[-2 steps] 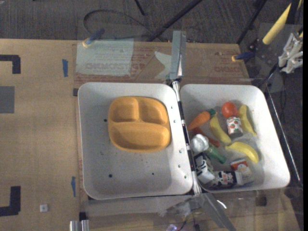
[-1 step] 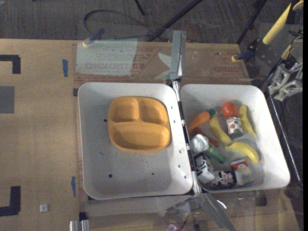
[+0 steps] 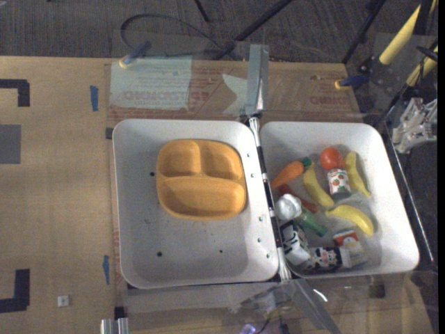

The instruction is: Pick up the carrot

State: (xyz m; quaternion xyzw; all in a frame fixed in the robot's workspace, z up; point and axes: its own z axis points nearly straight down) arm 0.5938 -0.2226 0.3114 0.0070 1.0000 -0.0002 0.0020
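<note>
Orange carrot (image 3: pixel 290 172), green tip, lying slanted in right bin (image 3: pixel 400 207).

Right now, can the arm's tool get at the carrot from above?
Probably yes. The carrot lies uncovered at the right bin's left side, nothing on top; a banana and the bin wall sit close beside it.

I see the carrot (image 3: pixel 291 173) lying slantwise at the left side of the right bin (image 3: pixel 396 207), close to a yellow banana (image 3: pixel 317 188). An orange divided plate (image 3: pixel 201 179) sits in the left bin (image 3: pixel 139 242) on the worktop (image 3: pixel 55 207).
</note>
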